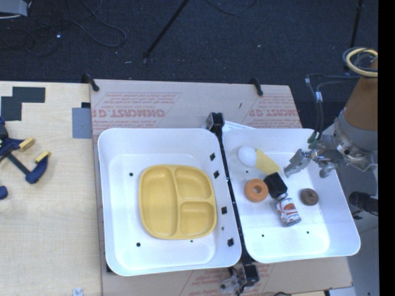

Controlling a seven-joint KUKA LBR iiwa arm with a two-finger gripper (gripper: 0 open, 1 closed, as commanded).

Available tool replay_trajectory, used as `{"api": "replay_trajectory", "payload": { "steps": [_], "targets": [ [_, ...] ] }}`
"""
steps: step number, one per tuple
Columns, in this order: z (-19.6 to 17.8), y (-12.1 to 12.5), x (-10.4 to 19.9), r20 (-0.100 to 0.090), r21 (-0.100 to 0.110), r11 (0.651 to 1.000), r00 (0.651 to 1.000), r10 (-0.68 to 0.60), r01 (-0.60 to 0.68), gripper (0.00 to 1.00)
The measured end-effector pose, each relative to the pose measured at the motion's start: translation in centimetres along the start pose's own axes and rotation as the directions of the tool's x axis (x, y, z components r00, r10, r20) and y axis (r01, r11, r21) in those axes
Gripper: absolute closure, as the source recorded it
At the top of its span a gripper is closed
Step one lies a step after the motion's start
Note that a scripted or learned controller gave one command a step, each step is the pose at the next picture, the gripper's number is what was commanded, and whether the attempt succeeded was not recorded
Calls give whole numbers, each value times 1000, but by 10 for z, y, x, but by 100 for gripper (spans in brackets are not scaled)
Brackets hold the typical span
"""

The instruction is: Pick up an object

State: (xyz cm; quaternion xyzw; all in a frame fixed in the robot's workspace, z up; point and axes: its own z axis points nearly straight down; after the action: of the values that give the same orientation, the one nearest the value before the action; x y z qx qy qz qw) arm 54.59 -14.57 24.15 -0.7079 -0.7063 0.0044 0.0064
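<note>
A fixed camera looks down at a slant on two shallow white plastic bins set side by side on a cardboard sheet. The left bin (pixel 117 165) holds one thing, a yellow plastic plate with three compartments (pixel 178 201). The right bin (pixel 333 239) holds six small things, one of each: a white ball (pixel 247 155), a pale yellow wedge (pixel 266 161) just beside it, an orange ring (pixel 256 190), a black block (pixel 275 184) touching the ring's right side, a small red and white can (pixel 287 212) lying on its side below the block, and a brown disc (pixel 308 196) to the can's upper right.

The grey arm comes in from the right edge of the frame, and its gripper (pixel 307 159) hangs over the upper right part of the right bin, fingers spread apart with nothing between them. All six objects lie to the left of it and lower in the frame; the black block and the brown disc look nearest (the block to the lower left, the disc almost straight below). The can's long axis runs roughly up and down the frame, tilted slightly.
</note>
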Motion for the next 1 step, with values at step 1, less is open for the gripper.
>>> {"api": "replay_trajectory", "payload": {
  "steps": [1],
  "targets": [
    [-7, 2, 0, 2, -12, 1000, 1000, -2, 2, 0]
  ]
}}
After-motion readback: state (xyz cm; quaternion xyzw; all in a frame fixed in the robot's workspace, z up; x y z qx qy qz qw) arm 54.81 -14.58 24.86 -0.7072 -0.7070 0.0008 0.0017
